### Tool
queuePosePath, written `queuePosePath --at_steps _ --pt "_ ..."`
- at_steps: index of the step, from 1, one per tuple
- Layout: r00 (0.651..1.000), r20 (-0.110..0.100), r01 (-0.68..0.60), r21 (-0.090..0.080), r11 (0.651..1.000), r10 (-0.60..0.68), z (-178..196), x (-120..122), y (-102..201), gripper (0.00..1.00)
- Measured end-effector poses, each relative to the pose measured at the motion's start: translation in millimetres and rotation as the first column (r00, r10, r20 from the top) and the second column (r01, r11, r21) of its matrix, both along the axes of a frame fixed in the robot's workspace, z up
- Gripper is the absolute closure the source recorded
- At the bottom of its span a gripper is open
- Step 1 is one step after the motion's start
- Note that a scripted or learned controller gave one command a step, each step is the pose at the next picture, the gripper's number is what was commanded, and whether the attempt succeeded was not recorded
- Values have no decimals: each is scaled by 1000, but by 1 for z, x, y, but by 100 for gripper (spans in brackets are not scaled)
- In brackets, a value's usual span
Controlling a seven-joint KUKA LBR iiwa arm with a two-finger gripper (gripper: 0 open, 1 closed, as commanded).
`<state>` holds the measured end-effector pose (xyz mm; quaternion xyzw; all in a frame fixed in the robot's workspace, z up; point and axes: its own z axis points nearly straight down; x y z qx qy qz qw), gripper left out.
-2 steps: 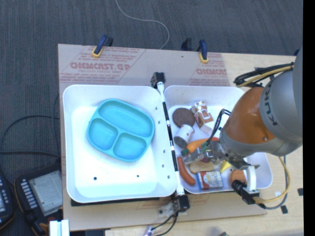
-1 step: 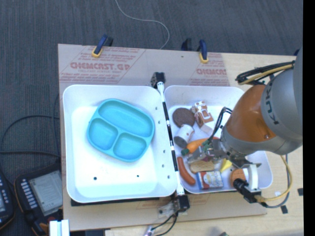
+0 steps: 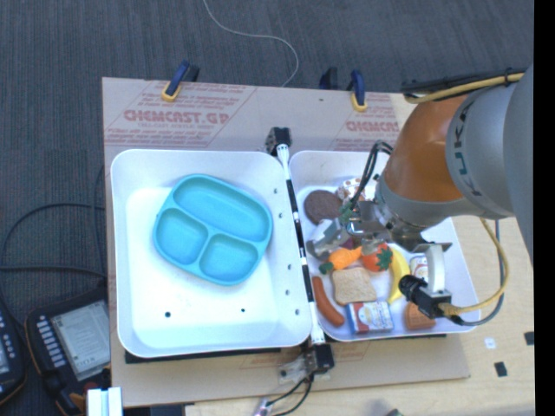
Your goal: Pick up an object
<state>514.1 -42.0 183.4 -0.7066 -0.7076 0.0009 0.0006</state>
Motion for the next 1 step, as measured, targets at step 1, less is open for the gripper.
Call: queuePosePath --at_steps 1 --pt "1000 -1 -1 1 1000 1 0 -7 81 100"
